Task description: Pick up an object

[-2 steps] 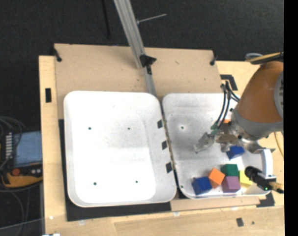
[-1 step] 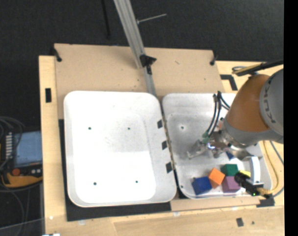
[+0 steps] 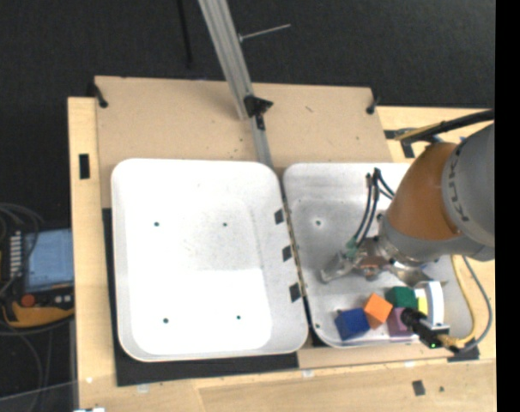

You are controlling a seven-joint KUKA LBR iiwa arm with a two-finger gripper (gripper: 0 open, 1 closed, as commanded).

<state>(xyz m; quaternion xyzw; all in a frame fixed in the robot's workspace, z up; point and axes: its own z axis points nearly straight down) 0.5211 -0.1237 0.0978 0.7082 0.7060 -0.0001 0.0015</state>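
Note:
In the right bin [image 3: 329,197], several small objects cluster at the near right corner: a blue block [image 3: 352,324], an orange block [image 3: 378,309], a green block [image 3: 404,298], a purple piece [image 3: 400,322] and a yellow-and-white piece [image 3: 434,304]. My gripper [image 3: 341,269] is low over the middle of this bin, up and to the left of the cluster and apart from the blocks. Nothing is visibly held in it. The orange-banded wrist [image 3: 423,200] covers the bin's right side.
The left bin [image 3: 191,256] sits beside the right one, and black clips [image 3: 287,251] mark their shared edge. A slanted metal pole [image 3: 230,50] rises from the back of the bench. Cables and a blue-screened pendant [image 3: 47,260] lie off the bench's left side.

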